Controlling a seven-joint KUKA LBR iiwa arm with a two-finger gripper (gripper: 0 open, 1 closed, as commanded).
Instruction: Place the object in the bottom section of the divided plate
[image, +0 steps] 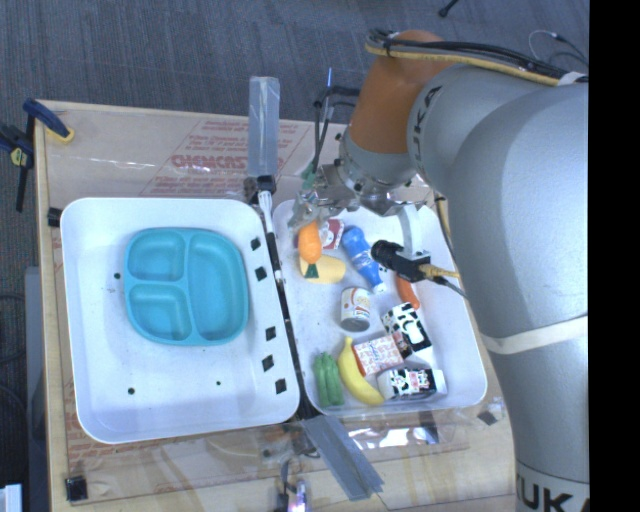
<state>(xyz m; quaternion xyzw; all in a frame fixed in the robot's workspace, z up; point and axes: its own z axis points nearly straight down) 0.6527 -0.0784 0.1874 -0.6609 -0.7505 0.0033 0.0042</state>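
Left bin holds the blue divided plate, flat, roughly centred, all three sections bare. Bottom section reads as the lower-left compartment nearest the camera, beside the long one on the plate's right, but which one counts as "bottom" is my judgement from this slant.

Divider between the bins, then the right bin with the clutter: orange carrot-like toy touching a yellow piece at the top, blue bottle just beside them, small can mid-bin, green pepper and banana touching at the bottom edge, a red-white carton, two cow-print cartons, and an orange piece partly under a black fitting.

Gripper sits over the top of the right bin, near the carrot and bottle, under the orange wrist band. Cannot tell its state; the wrist hides it. Nothing visibly held. Which object is the target is unclear; all candidates lie in the right bin, well apart from the plate.

Step in hand looks like the pick. To do it well: come straight down on one isolated item, avoid the touching carrot/yellow pair, lift clear of the divider before crossing, release low over the lower compartment so nothing rolls over a ridge.
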